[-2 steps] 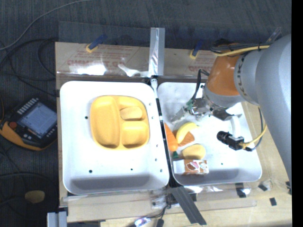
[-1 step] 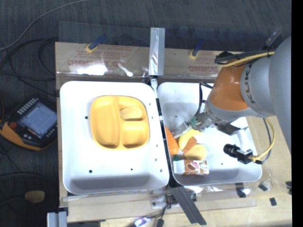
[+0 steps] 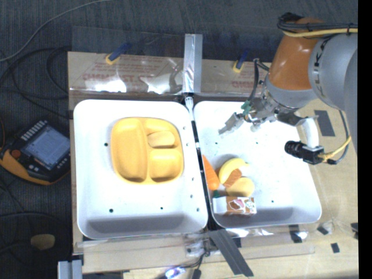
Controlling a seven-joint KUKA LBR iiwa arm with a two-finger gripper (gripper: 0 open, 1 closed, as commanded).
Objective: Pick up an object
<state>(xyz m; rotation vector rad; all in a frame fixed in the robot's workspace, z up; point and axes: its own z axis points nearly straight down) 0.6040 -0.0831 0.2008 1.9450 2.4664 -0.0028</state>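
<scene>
End effector (image 3: 235,121) above right bin (image 3: 290,211), empty-fingered.

The arm (image 3: 325,51) is cut off by the picture's edge at 3 o'clock, so its base is not seen. The claw (image 3: 241,120) is blurred and small, and its fingers cannot be told apart. The carrot (image 3: 210,172) lies partly hidden behind the wall between the bins. The print on the small carton (image 3: 240,204) at 5 o'clock is too small to read. The handheld controller (image 3: 36,151) at 9 o'clock has an unreadable screen.
</scene>
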